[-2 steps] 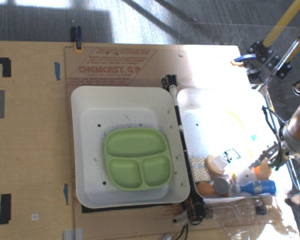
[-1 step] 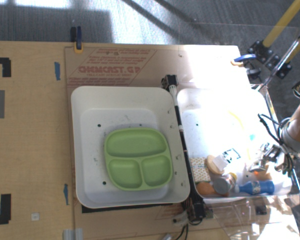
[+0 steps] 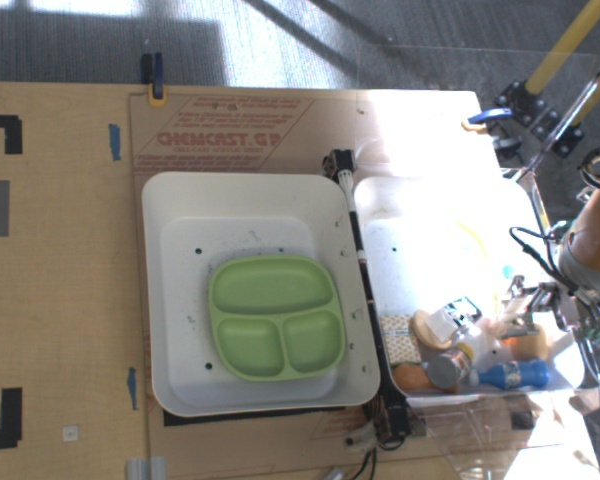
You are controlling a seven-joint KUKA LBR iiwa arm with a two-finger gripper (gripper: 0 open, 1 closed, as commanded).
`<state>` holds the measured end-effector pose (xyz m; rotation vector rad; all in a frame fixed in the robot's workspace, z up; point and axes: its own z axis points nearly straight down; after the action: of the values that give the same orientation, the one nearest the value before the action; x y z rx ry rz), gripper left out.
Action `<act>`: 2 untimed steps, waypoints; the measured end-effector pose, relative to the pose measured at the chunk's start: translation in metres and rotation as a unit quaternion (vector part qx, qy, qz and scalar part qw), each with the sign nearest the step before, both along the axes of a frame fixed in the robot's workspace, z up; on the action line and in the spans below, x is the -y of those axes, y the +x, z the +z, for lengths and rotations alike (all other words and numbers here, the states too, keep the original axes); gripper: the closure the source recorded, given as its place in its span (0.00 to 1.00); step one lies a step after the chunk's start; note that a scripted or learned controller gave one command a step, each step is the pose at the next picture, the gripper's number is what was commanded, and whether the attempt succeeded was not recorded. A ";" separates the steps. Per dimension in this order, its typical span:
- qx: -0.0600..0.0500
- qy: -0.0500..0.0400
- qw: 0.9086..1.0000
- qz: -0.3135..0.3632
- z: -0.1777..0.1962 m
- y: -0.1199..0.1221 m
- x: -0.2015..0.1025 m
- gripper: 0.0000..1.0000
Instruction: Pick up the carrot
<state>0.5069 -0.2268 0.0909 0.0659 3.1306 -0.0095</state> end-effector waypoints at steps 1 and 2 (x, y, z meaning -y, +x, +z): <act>0.004 -0.001 0.983 0.181 0.000 -0.016 -0.003 1.00; 0.007 -0.004 0.942 0.336 0.000 -0.010 -0.005 1.00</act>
<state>0.4968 -0.2221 0.0910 -0.9864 2.9558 -0.0150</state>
